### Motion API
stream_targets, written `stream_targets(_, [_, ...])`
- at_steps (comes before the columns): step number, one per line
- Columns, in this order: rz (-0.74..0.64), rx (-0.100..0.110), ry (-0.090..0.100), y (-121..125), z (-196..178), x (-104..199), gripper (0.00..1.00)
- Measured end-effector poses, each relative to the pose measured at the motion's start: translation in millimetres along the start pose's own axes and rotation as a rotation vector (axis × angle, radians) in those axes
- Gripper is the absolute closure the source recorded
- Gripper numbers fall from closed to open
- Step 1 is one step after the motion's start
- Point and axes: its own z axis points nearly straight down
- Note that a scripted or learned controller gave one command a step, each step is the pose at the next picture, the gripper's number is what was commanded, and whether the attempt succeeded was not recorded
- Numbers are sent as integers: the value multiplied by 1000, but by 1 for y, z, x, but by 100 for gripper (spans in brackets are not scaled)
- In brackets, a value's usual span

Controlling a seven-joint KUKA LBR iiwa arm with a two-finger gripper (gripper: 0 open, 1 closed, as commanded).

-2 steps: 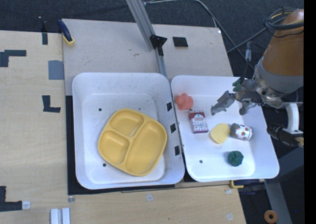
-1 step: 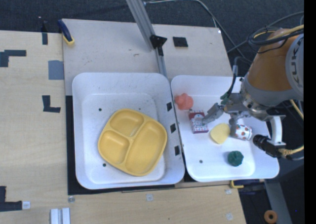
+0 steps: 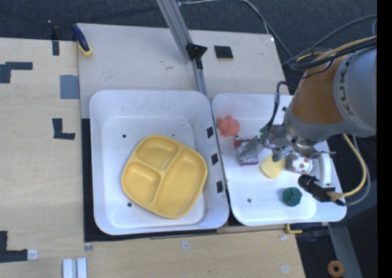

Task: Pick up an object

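Even, diffuse overhead light, moderately bright. White bins (image 3: 153,102) near blown out, soft shadow under the yellow divided plate (image 3: 164,176). Overall soft focus, low res, slight noise.

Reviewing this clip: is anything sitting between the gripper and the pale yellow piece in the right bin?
Nothing visible does. The gripper hangs right above the pale yellow piece, with no object between them. A small grey-and-red item lies close to the piece's left and a green object sits nearer the camera, both beside it, not over it.
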Motion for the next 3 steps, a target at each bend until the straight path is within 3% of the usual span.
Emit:
stream_targets(1, [1,-8,-2,-6,56,-5,0])
stream_targets(2, [-1,-7,0,-6,45,-4,100])
stream_targets(3, [0,-11,-2,-2,-17,-9,100])
